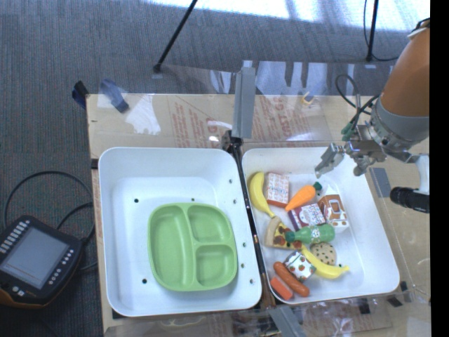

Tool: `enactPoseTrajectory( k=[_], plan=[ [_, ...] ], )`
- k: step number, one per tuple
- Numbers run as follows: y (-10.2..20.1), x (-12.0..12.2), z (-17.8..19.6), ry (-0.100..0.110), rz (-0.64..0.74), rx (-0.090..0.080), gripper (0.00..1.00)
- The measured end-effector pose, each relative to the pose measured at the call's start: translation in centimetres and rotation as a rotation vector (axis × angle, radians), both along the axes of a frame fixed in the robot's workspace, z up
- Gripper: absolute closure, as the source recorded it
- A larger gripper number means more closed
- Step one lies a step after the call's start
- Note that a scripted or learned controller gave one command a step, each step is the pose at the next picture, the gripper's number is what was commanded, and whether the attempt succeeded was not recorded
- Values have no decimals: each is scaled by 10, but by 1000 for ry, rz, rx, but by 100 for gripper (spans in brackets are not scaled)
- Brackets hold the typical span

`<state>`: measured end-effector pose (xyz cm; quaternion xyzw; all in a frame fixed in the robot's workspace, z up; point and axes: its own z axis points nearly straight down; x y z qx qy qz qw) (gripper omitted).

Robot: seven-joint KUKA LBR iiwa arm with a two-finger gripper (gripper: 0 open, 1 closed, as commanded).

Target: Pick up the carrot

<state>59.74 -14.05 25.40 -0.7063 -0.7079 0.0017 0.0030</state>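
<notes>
An orange carrot with a small green top lies tilted in the right bin, between a pink carton and a small brown box. My gripper hangs above the bin's far edge, up and to the right of the carrot and apart from it. Its fingers are spread open with nothing between them.
Around the carrot lie a banana, a pink carton, a pizza slice, a green bottle, a cookie, a second banana and two sausages. A green divided plate sits in the left bin.
</notes>
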Motion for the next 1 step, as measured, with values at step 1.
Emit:
enactPoseTrajectory(
  k=[1],
  plan=[
    [0,0,0,0,0,0,0]
  ],
)
